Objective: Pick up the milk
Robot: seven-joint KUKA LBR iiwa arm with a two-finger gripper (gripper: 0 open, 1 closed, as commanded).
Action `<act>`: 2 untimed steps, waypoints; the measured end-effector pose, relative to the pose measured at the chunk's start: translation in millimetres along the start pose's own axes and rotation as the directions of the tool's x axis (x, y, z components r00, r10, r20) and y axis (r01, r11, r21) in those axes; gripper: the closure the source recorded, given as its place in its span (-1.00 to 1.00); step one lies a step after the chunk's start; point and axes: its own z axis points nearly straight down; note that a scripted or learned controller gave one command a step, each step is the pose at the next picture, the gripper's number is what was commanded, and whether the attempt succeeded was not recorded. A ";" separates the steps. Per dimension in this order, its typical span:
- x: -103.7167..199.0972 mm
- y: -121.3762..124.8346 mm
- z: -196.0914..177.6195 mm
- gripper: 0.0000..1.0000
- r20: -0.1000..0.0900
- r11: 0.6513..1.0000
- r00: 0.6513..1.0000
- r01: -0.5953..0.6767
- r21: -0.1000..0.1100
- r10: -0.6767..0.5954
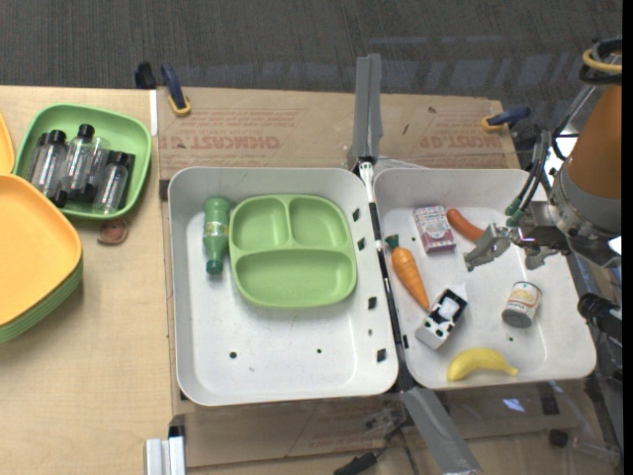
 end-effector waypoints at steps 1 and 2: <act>-11.1 -13.4 131.6 -1.00 -0.001 0.981 0.981 -0.196 0.002 0.196; 33.1 -4.3 31.7 -1.00 0.000 0.986 0.986 -0.165 -0.001 0.165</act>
